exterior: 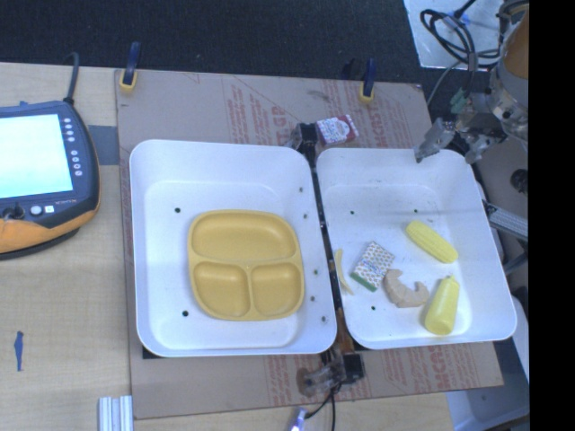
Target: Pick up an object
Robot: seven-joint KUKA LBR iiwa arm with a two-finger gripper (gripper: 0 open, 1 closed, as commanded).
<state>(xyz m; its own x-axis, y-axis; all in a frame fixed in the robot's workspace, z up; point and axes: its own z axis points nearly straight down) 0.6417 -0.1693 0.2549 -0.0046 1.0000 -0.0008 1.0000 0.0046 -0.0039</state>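
Down at the front edge of the surface [81, 330], a small black clamp with a cable [334, 373] sits just below the seam where the two white bins meet. Left of it, the left bin [153, 241] carries a yellow divided plate [245, 264], lying flat near the middle with its three compartments facing up.

The right bin [395, 173] holds everything I could pick. A yellow corn cob [431, 241] lies at a slant toward the right side. Below it stands a short yellow bottle-like piece [440, 305], close to the front right corner. Just left of that is a tan, curved cookie-like piece [405, 290], and beside it a small green and white packet [371, 266], tilted. A thin yellow strip [342, 272] lies along the bin's left wall.

My hand [446, 136] hangs over the far right corner of the right bin, above its rim and well apart from all the objects. Nothing is between its fingers. From this angle I cannot tell whether they are spread or closed.

Behind the bins, a small red and white pack [335, 130] rests on the brown cardboard sheet [225, 106], which two blue clamps [367, 77] pin down at the back. A tablet-like pendant with a bright screen [36, 173] lies at the far left.
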